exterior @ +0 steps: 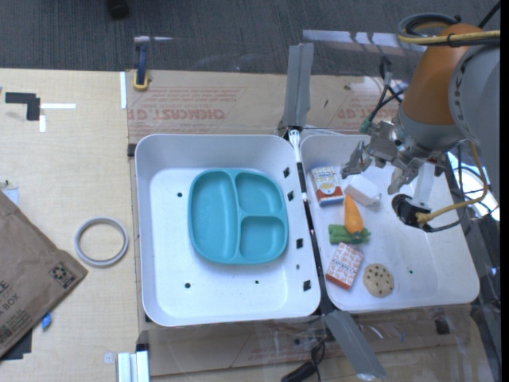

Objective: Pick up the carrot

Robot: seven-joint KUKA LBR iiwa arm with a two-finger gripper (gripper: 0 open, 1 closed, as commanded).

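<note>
Approach is the step in hand, by my reading: the arm reaches in from the right over the right bin, and nothing has been lifted yet. It comes down from the upper right, grey body and orange band above the wrist, with cables looping beside it, and the wrist tips the gripper down and to the left over the bin's far half. Fingers stand spread, with nothing between them. They hang above a small white block and off to the upper right of the carrot.

The left bin bears a teal tray with three compartments, apart from the work.

In the right bin the carrot lies near the left wall, orange body pointing away from the camera, green top toward it. A small carton lies just beyond it, a red packet and a cookie nearer the camera.

The next move calls for shifting the gripper toward the carrot, turning the fingers across its narrow body, then descending without nudging the white block, which sits just beside the tip.
</note>
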